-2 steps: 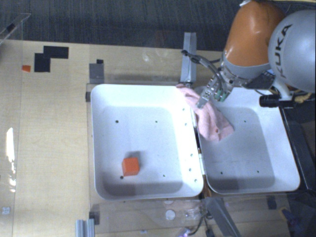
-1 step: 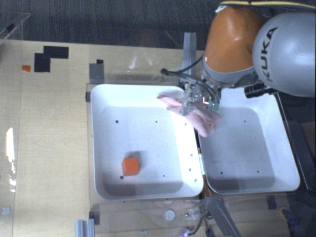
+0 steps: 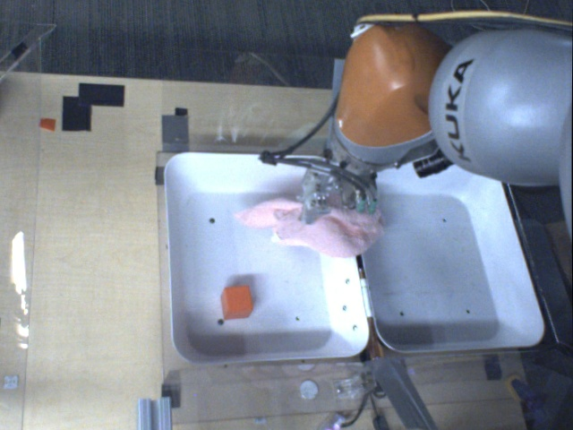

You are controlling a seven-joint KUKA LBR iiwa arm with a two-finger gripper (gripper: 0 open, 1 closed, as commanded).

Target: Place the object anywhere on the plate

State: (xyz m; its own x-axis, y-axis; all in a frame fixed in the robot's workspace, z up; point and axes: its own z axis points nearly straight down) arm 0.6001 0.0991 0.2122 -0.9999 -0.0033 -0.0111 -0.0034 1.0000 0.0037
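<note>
Looking down on the table (image 3: 89, 267), the grey arm (image 3: 501, 97) with its orange band comes in from the right, and the end effector (image 3: 336, 200) sits over the right side of the left bin (image 3: 179, 267). A pink cloth-like thing (image 3: 327, 231) lies right under it, draped partly over the seam toward the right bin (image 3: 457, 321). Can't tell if it's clamped or the fingers are apart. Small orange block (image 3: 237, 302) rests near the left bin's front, well apart.

left bin (image 3: 179, 267): orange block (image 3: 237, 302), pink plate (image 3: 313, 227) | right bin (image 3: 466, 267): open floor
</note>
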